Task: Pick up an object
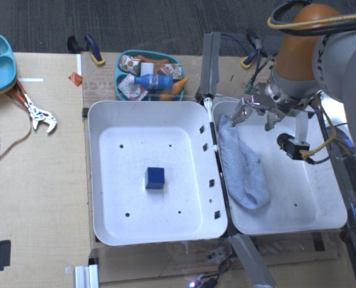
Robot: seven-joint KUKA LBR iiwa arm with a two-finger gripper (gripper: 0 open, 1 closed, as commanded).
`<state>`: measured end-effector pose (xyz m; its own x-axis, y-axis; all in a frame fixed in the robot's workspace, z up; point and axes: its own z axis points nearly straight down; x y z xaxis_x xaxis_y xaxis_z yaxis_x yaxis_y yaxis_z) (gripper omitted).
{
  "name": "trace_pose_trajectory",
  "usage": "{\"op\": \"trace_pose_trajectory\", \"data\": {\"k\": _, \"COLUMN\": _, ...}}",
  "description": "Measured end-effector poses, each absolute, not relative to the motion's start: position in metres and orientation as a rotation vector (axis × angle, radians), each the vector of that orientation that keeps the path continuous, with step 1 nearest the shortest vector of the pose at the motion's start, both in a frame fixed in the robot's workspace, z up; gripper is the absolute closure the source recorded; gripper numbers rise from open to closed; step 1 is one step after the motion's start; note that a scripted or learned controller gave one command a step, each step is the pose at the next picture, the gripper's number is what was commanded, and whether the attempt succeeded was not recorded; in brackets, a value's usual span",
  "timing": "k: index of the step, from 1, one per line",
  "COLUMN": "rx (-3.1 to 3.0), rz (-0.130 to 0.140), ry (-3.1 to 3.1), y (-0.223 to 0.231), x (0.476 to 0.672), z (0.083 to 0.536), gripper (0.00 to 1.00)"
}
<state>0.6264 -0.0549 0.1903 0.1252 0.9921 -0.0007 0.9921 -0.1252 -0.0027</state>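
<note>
Nothing picked yet: hand (257,114) open, empty, over right bin (298,221) beside grey cloth (243,170); blue cube (155,177) untouched.

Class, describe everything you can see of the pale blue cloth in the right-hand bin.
The pale blue cloth looks soft, like towelling. It lies crumpled in a long strip along the left wall of the right white bin, running from the bin's far corner to a rounded, bunched end nearer the camera. It rests on the bin floor.

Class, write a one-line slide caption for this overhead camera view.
Gripper above the right bin near a blue cloth; blue cube in left bin.
</note>
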Motion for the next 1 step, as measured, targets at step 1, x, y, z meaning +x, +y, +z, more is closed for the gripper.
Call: {"op": "trace_pose_trajectory", "data": {"k": 1, "rx": -2.137, "rz": 0.003, "ry": -2.301, "y": -0.0463, "x": 0.5815, "z": 0.1914, "gripper": 0.0}}
